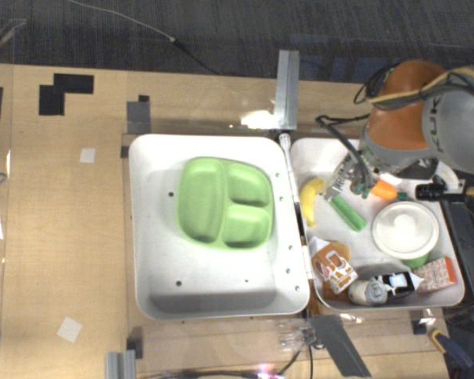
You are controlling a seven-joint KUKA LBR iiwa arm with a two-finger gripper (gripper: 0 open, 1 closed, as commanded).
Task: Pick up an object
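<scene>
While fingers point(349, 181) hover, green marker point(349, 212) lies just below.

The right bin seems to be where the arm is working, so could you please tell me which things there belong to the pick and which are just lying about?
In play: claw, green stick, banana.
Lying about: white bowl, snack packet, bottle, green tray.
</scene>
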